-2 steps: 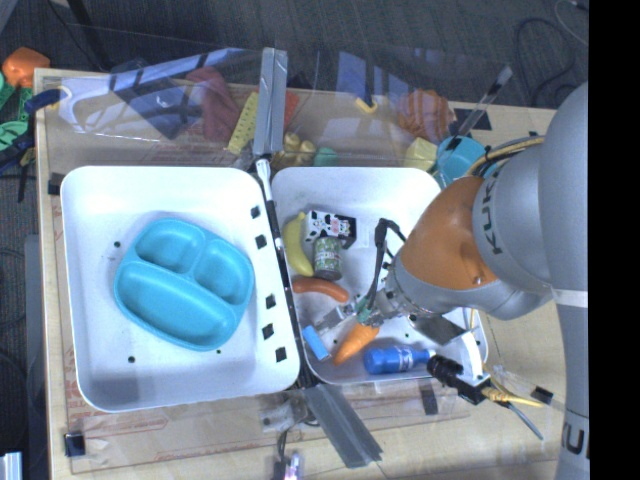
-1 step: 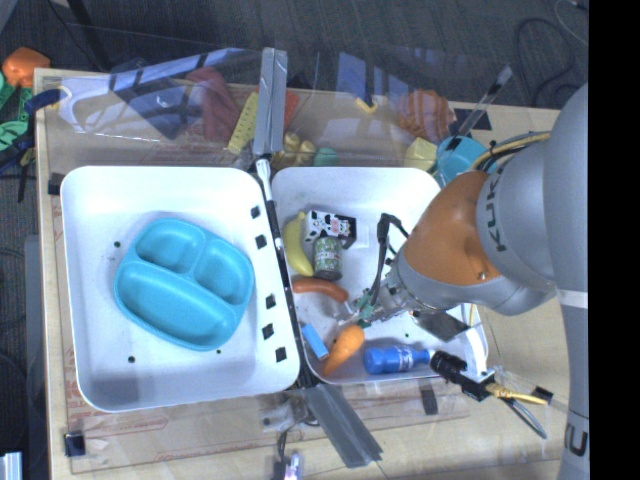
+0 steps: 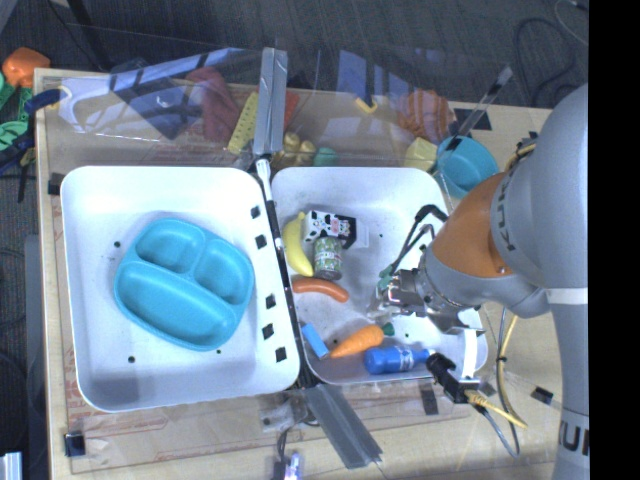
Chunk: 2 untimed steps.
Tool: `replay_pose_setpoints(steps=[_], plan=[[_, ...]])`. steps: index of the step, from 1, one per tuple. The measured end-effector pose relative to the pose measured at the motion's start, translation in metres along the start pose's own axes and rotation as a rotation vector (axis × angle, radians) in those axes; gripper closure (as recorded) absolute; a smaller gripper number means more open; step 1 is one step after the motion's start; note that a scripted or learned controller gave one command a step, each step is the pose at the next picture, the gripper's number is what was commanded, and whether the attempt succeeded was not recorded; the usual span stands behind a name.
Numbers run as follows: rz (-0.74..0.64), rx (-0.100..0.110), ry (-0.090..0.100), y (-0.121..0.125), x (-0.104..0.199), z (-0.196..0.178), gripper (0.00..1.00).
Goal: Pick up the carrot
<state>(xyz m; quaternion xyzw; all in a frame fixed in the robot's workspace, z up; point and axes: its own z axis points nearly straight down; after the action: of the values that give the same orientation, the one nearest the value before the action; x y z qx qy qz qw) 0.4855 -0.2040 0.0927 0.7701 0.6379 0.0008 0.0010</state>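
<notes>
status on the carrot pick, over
Gripper low in right bin, just above carrot. Carrot lying free on bin floor. Blue bottle touching it, blue block beside it.

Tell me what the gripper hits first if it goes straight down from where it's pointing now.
Most likely the carrot: the gripper hangs just above and right of its thick end. Depth is unclear from this slanted view, so it might instead graze the blue bottle beside the carrot, or land on the bin floor.

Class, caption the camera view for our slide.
Arm's hand hovers in the right bin above the carrot; a blue tray sits in the left bin.
</notes>
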Motion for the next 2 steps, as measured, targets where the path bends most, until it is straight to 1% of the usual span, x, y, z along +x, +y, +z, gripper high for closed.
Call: replay_pose_setpoints(steps=[1,2], plan=[[0.0,0.001,0.001,0.0,0.0,0.0,0.0],[-0.29,0.005,0.003,-0.018,0.071,0.001,0.0]])
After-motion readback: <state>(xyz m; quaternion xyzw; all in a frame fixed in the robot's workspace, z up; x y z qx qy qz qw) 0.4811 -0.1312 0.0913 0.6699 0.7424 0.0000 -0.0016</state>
